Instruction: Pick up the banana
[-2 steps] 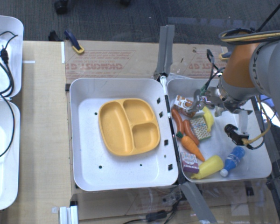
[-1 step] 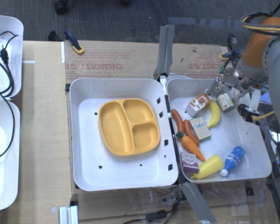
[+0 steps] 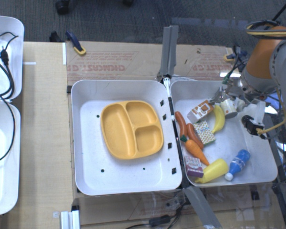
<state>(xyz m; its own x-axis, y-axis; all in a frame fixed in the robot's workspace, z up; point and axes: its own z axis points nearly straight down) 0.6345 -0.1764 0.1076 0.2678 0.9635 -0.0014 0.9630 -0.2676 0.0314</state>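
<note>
while the banana lies in the right bin, the lift is not done.
banana: beside a small carton, above the carrots.
gripper: low at the banana's upper end; whether it is spread or pinching cannot be told.
done: arm reached in.
left: secure grasp, raise clear.
left bin: yellow tray.

Dark grey carpet along top, chair casters on it. Light wood bench below, cardboard sheet at far edge, blue-yellow clamp beside it. Even overhead light, soft shadows
</note>
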